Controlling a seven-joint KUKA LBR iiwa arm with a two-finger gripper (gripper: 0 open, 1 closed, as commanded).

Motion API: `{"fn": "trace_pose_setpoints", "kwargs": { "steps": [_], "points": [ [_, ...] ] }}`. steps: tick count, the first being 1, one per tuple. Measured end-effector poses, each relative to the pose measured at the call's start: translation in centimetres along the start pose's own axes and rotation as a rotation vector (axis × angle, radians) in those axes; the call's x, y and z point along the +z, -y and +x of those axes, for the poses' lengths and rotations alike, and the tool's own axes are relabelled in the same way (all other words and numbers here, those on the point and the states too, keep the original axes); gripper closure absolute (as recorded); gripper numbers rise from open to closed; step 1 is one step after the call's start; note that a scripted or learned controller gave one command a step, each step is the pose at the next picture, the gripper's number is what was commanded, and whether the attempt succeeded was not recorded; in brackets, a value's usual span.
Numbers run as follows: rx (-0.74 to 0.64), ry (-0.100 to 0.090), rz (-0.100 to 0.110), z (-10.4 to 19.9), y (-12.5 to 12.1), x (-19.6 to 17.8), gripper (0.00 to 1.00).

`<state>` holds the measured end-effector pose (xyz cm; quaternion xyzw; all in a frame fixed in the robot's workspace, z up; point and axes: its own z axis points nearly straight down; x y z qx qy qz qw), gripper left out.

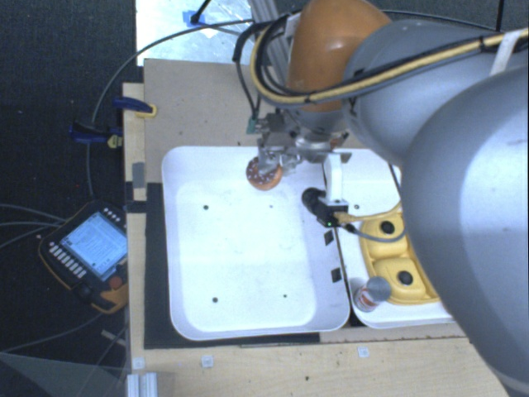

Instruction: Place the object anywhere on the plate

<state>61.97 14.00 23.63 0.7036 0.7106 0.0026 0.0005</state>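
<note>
Object (265, 174): small round reddish-brown disc with pale speckles, donut-like, sits at the top edge of the left white bin (240, 304), pinched between the fingers of the gripper (270, 165) directly above it.

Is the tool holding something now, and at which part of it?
It cannot be told. The tool is right above a small brownish round object at the left bin's far edge, hiding any contact.

robot lab: big grey arm (430, 106) over desk (198, 106), two white bins (240, 246), teach pendant (87, 251) on dark floor, loose cables (107, 98), clamps (132, 106).
</note>
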Motion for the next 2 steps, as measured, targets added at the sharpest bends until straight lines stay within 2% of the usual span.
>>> {"fn": "trace_pose_setpoints", "kwargs": {
  "steps": [1,2],
  "points": [
    [0.002,0.002,0.001,4.28,-2.39,1.97,1.0],
    [0.004,0.003,0.002,4.07,-2.3,1.89,0.0]
  ]
}}
